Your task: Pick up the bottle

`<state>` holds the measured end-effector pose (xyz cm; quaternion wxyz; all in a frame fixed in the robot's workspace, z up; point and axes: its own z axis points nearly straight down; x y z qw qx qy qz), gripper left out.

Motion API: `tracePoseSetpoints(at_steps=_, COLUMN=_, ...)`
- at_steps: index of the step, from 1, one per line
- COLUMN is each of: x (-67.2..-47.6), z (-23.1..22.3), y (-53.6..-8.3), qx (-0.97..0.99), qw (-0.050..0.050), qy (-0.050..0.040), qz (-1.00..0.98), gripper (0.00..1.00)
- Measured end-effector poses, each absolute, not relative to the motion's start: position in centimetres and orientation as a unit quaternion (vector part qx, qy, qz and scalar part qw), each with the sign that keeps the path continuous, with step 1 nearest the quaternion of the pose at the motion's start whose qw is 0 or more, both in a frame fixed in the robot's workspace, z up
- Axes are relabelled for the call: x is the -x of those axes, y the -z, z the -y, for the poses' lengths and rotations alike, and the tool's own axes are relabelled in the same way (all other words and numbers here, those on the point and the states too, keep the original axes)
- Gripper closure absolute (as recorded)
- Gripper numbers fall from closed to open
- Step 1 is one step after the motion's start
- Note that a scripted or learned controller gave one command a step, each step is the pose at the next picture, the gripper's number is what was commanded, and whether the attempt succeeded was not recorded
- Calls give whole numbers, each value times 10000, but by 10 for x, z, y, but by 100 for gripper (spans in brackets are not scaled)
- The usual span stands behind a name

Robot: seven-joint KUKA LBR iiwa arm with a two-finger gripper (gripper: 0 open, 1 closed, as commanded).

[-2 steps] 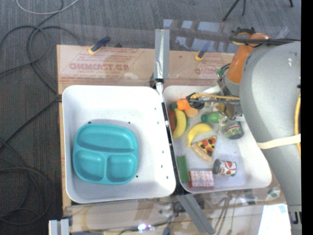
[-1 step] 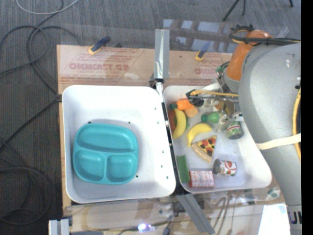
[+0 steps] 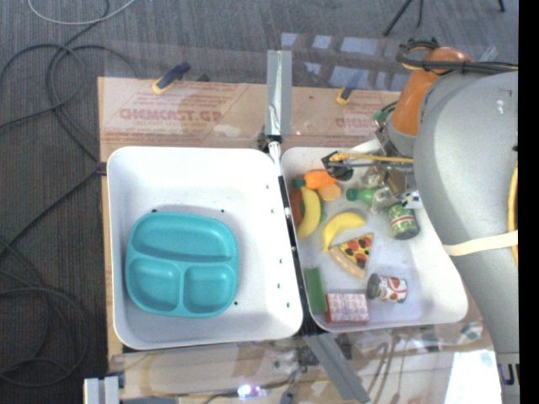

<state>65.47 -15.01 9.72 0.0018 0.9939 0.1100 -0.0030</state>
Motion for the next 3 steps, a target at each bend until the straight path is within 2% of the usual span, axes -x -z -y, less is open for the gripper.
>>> tracePoseSetpoints(at_steps=1, x=-653, z=150, y=-105, qx=-9935, qw=23, qy=63, qz=-1140, gripper=100)
tracePoseSetpoints(at_steps=2, x=-654, z=150, y=-105, qx=-9934, qw=26, qy=61, qz=-1142, gripper=0)
tracePoseSetpoints(at_steps=3, x=-642, z=131, y=-88, qx=-9945, qw=22, qy=-7, qz=-1047, gripper=0)
